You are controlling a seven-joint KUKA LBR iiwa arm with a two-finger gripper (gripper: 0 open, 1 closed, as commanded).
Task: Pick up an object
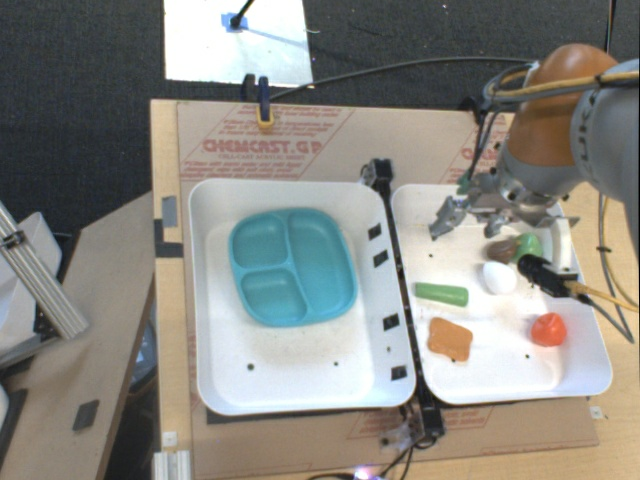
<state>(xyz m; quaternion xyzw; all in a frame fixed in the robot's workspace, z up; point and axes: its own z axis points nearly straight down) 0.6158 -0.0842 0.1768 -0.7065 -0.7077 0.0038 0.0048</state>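
My gripper [468,224] hangs over the back of the right bin [590,373], its two fingers spread apart with nothing between them. Just to its right and slightly nearer lie a brown and green object [518,246] and a white egg [497,277]. A green stick [441,293] lies nearer the front, in the bin's left half. An orange lump [450,339] sits in front of the stick. Toward the right wall rests a red, tomato-like thing [547,329].
The left bin [215,368] holds a teal divided plate [292,266]. A black-clipped divider [392,268] runs between the two bins. The arm's grey body and orange band [560,108] loom over the right bin's back right corner.
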